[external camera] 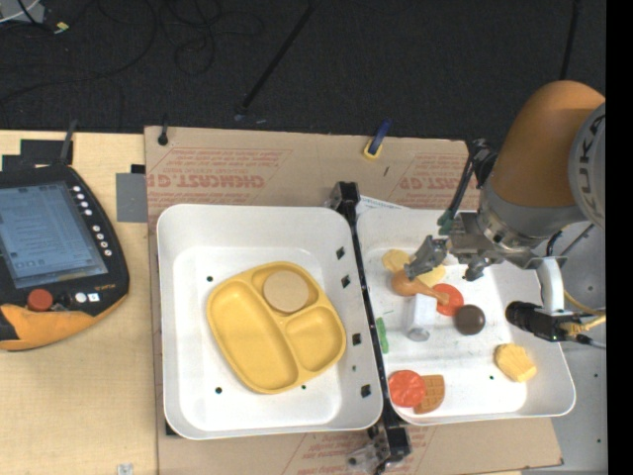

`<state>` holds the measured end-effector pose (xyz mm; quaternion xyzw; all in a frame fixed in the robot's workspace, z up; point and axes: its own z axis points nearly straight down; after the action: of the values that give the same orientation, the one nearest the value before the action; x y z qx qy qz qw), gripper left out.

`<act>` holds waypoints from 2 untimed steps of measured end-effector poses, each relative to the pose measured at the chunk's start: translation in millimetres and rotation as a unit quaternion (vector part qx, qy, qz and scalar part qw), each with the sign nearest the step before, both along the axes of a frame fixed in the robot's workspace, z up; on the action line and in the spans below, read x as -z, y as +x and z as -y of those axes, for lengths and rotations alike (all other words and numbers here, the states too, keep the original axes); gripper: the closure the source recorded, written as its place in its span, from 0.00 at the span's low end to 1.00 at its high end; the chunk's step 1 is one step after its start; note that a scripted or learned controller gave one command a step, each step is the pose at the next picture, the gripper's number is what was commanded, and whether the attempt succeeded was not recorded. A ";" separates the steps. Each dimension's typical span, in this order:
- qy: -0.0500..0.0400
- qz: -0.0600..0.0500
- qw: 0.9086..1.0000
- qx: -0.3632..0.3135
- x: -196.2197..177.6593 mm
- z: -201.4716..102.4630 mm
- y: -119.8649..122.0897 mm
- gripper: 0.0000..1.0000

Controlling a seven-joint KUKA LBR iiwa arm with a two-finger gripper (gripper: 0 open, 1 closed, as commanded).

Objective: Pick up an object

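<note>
My gripper (450, 262) hangs over the back of the right bin (550, 396), open, with nothing between its fingers. Just below it lie a curved orange piece (405, 285), a red disc (448, 298) and a pale yellow piece (396, 260). A white cylinder (422, 316) and a brown ball (469, 319) sit slightly nearer the front. A yellow chunk (515, 362) rests at the front right. At the front left, a red round piece (405, 388) touches a tan waffle-like piece (431, 393).
The left bin (183, 255) holds a yellow divided plate (267, 339) with a tan disc (286, 291) in its back compartment. A black divider (358, 295) runs between the bins. A tablet pendant (54, 250) lies at the far left of the bench.
</note>
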<state>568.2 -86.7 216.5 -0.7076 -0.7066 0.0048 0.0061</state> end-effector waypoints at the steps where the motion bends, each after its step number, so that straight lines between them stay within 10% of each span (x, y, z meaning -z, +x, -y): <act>1: -0.001 0.007 1.000 -0.001 -7.4 0.3 2.8 0.00; 2: 0.000 0.004 1.000 -0.001 55.3 -0.1 7.5 0.00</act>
<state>575.7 -86.6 161.2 -0.7069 -0.7073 0.0022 0.0031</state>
